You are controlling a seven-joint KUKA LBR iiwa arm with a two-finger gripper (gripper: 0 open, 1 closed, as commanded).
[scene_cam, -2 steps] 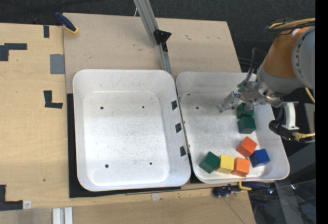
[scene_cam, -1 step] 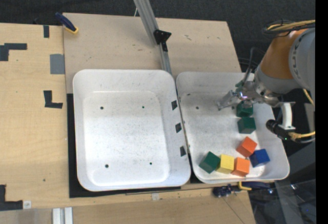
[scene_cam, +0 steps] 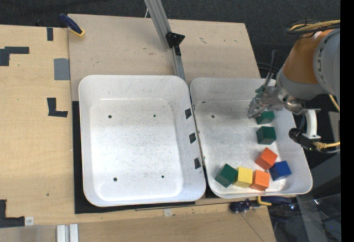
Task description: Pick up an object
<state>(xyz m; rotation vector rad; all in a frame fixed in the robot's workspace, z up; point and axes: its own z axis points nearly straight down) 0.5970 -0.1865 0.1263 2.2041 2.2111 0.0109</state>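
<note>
White bins: I see two side by side, the left bin [scene_cam: 133,141] and the right bin [scene_cam: 221,124].
Arm: my grey arm [scene_cam: 310,69] with its orange band comes in from the right, over the right bin.
Gripper: the gripper [scene_cam: 260,107] is low at the far right side of the right bin, right on top of a green block [scene_cam: 266,117].
Fingers: I cannot tell how far open they are, or if they hold the block.
Other blocks: a dark green block [scene_cam: 266,135] sits just below it. An orange block [scene_cam: 267,158] and a blue block [scene_cam: 281,169] are near the front right corner.
Front row: a green cube [scene_cam: 225,175], a yellow block [scene_cam: 244,176] and an orange cube [scene_cam: 260,179] touch in a line.
</note>
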